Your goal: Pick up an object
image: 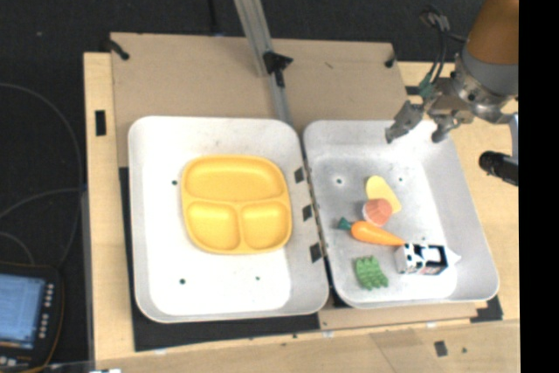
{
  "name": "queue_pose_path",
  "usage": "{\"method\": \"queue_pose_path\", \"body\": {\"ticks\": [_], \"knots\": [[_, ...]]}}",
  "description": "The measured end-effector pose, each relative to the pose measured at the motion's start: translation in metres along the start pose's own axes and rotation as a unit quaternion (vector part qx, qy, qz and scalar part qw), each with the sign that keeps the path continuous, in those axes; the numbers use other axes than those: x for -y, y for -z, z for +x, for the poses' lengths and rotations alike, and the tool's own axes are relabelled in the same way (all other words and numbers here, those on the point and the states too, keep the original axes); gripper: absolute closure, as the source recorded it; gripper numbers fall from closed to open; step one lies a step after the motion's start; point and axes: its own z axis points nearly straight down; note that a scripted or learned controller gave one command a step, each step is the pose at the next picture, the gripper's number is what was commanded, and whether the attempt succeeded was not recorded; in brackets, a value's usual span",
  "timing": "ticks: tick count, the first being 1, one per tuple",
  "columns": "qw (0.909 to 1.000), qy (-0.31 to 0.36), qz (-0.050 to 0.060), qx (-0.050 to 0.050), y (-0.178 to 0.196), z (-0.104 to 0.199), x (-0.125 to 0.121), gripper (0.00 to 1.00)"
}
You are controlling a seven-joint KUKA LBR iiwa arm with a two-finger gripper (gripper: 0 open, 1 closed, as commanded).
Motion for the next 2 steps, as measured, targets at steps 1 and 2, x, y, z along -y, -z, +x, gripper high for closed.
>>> {"method": "queue_pose_path", "body": {"ticks": [1,2], "knots": [[1.0,0.0,0.0,0.0,0.0,0.0,0.0,0.0],[1.0,-0.002,0.002,0.0,-0.048,-0.011,0.001,0.0]]}}
